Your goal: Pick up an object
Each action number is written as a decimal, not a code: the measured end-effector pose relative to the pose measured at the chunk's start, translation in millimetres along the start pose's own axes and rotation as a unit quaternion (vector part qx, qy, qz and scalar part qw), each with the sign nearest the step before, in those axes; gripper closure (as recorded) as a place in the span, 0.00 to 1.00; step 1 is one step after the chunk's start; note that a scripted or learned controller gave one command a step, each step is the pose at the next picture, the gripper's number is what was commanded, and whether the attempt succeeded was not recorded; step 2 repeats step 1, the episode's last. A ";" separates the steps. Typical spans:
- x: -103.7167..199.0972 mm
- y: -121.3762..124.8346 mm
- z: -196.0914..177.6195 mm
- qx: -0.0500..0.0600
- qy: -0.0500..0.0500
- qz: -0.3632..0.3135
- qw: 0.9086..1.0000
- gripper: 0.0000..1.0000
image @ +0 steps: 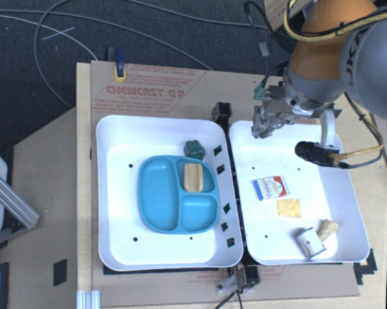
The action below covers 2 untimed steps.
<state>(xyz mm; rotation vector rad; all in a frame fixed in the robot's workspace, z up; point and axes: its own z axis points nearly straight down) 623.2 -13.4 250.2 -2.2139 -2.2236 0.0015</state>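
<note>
Starting on the left, a blue divided plate (177,202) is seen sitting in the left bin (113,243), with a tan block (192,177) laid in its upper right compartment and a dark green lump (194,149) parked just beyond the plate's rim. In the right bin (260,243), a small red, white and blue packet (269,186), a yellow square (289,207), a grey and white box (310,242) and a tan chunk (327,229) are scattered, all apart from the gripper (264,130), which is hung over the bin's far left corner. How far its jaws are spread can't be made out, and nothing is seen gripped.
</note>
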 end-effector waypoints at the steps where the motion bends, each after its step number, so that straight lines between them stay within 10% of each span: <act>1: 53.3 -8.3 16.2 0.000 0.000 -0.001 1.000 1.00; 2: 53.3 -8.3 16.2 0.000 0.000 -0.001 1.000 1.00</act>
